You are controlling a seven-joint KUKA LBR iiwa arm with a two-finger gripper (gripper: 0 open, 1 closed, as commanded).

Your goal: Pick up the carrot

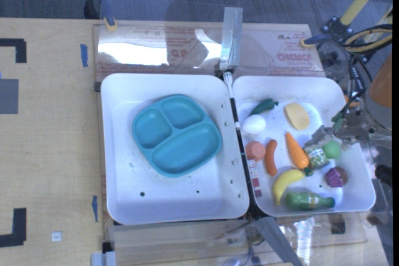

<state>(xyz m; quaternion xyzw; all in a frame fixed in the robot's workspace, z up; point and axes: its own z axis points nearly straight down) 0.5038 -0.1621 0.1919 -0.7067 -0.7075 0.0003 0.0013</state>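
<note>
Nearest the camera, at the right white bin's (358,199) front edge, lies 1 green plastic bottle (308,200), with 1 yellow banana (285,182) touching it and 1 purple onion-like piece (335,177) close by. Further in sit 1 orange toy carrot (296,151), mid-bin, 1 red sausage (270,157), 1 white egg (253,125), 1 yellow wedge (297,116) and 1 dark green vegetable (263,106). The left white bin (118,152) holds 1 blue 3-compartment plate (177,134). Both rest on a pale wooden bench (47,152); blue carpet lies beyond. The metal gripper (325,134) hovers just right of the carrot; I cannot tell its finger spread.
</note>
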